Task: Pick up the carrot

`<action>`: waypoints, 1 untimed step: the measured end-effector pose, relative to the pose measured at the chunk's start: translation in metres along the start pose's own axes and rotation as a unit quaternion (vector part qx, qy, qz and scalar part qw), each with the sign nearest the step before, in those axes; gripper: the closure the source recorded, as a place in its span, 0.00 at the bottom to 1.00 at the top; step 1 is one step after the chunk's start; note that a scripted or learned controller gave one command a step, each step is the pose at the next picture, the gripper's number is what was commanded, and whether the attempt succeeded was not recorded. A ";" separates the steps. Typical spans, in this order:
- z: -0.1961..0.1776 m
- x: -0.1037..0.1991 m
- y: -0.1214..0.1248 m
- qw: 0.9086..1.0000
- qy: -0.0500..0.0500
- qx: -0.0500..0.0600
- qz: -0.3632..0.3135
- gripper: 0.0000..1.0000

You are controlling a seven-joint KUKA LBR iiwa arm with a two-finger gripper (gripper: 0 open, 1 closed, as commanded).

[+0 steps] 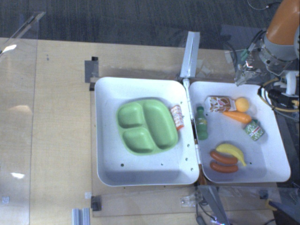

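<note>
Toward the far side of the right bin (pixel 276 170), the carrot (pixel 237 116) lies untouched, between a small brown carton (pixel 219 103) and a green packet (pixel 253 130) and just beside a yellow fruit (pixel 242 105); the pick has apparently not begun. At the far right corner, outside the bin, the arm (pixel 283 25) is cut off by the frame, and its gripper (pixel 244 71) is lost in cable clutter, so whether the fingers are apart or together cannot be told.

Single fixed camera mounted above the bench (pixel 47 125), looking down at a slant. Both white bins lie centre and right of frame: left bin (pixel 108 168), right bin (pixel 276 168). Moderate distance. Arm (pixel 283 27) enters at upper right corner.
</note>
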State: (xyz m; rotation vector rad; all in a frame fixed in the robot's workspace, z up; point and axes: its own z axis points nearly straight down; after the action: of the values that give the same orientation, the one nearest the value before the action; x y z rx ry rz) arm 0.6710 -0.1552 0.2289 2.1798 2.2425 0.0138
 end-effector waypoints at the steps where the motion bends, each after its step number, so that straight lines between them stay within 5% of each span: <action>1: -0.011 0.001 0.002 1.000 -0.001 -0.002 -0.004 1.00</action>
State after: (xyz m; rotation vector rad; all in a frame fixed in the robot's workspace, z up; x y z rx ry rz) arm 0.6730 -0.1538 0.2402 2.1685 2.2468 0.0166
